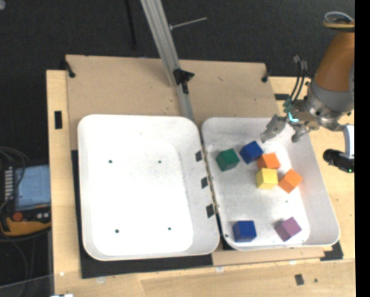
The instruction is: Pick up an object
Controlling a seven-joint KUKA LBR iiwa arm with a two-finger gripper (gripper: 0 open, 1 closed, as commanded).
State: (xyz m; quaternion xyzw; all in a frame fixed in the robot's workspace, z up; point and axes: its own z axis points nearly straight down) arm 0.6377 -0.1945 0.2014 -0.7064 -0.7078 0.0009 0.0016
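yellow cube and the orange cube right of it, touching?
Cannot tell. In the camera view the yellow cube and the orange cube sit so close that neither a gap nor contact shows plainly.

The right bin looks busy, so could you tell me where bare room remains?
Right bin: bare floor between the green cube and the lower blue cube, bordered right by the purple cube. Crowded around the yellow cube. The left bin holds no cubes.

Wooden bench [58, 166], two white bins [138, 184]
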